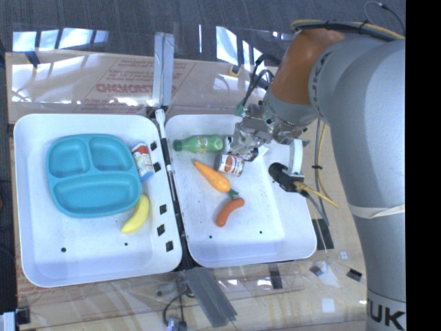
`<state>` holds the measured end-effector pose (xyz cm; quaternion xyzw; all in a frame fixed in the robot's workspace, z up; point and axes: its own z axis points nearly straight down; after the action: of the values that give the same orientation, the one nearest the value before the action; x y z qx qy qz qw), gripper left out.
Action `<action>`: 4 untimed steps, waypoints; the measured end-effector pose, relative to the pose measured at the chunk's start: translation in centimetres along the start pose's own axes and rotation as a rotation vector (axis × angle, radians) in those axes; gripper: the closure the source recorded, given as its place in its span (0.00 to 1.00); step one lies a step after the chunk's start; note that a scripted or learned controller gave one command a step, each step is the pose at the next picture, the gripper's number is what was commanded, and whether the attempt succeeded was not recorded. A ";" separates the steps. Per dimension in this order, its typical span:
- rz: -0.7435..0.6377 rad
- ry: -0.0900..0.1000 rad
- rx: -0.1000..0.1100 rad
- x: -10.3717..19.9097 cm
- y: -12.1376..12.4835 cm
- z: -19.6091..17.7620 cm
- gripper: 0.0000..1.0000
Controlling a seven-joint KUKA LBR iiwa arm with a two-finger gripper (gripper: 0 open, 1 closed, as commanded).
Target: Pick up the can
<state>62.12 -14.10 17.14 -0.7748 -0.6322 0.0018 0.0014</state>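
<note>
Bins, two shallow white ones, sit side by side on a bench over clear sheeting, the left bin [27,254] and the right bin [289,236]. The gripper [242,147] hangs over the right bin, its tips partly masked by its own body; grip state cannot be told. The can [231,164] lies directly beneath them, touching or not unclear, beside an orange carrot [212,176].

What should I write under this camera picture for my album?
Robot gripper reaching down at the can beside a carrot.
</note>
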 end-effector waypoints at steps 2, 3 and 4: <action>0.283 0.007 -0.027 0.7 2.9 4.8 1.00; 0.784 0.002 0.002 -0.2 3.6 2.6 1.00; 1.158 0.002 0.001 3.7 1.6 -5.2 1.00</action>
<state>64.44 -10.79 22.37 -0.9945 -0.1050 0.0017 0.0012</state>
